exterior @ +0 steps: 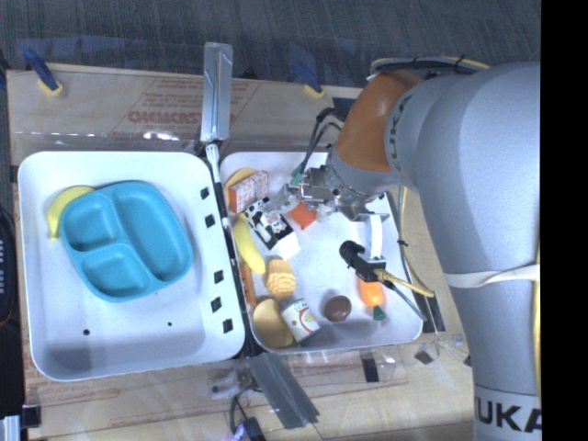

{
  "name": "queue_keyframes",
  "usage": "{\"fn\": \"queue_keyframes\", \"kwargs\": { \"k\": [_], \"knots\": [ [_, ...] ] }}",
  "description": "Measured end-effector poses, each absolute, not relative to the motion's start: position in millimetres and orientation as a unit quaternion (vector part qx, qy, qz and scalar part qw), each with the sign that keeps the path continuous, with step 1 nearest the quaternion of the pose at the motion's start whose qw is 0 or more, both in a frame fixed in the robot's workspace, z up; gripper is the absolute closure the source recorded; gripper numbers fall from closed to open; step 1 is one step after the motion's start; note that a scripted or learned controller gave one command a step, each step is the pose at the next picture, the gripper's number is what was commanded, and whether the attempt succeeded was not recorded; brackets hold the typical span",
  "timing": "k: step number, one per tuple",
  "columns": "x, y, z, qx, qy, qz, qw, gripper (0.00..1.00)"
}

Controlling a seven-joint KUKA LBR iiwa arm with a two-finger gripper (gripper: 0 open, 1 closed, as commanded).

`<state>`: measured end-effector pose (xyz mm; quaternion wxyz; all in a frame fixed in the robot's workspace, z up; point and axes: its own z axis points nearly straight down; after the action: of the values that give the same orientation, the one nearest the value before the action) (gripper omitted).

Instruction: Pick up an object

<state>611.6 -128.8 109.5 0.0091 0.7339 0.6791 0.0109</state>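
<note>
The gripper point(296, 194) is lowered into the right bin point(404, 333), beside an orange block point(302, 216) and a black-and-white item point(269, 225); how far it is opened cannot be told, and nothing is seen held. Below it lie a corn cob point(281, 279) and a carrot point(371, 297).

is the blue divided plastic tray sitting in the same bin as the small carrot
No, the blue divided plastic tray lies in the left white bin, while the small orange carrot lies in the right white bin.
</note>
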Motion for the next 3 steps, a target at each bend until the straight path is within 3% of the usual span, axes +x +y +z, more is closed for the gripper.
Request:
{"fn": "queue_keyframes", "kwargs": {
  "k": [1, 2, 3],
  "knots": [
    [616.5, -128.4, 108.6, 0.73, 0.683, 0.009, 0.009, 0.0],
    [620.3, -126.6, 122.6, 0.728, 0.685, 0.0126, 0.012, 1.0],
    [658.4, -84.3, 227.8, 0.66, 0.751, 0.0019, 0.002, 1.0]
  ]
}}
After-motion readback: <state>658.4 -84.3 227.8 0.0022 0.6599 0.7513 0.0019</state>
